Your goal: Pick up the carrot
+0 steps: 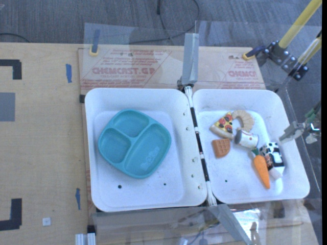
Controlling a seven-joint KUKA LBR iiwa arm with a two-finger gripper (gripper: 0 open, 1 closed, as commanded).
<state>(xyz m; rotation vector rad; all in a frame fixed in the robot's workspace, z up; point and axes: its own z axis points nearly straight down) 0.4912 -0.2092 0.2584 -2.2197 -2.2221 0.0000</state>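
Observation:
The carrot (262, 172) is orange with a small green top. It lies in the right bin (291, 188) near its front right corner, tip pointing toward the front edge. Its green end touches a black-and-white toy (274, 154) just behind it.
Behind the carrot in the same bin lie a white cylinder (247, 138), a pizza slice (223, 125), a tan curved piece (246, 117) and a brown waffle square (221, 148). The left bin (102, 193) holds a teal divided plate (134, 143). A small metal fitting (301, 130) sits at the right rim.

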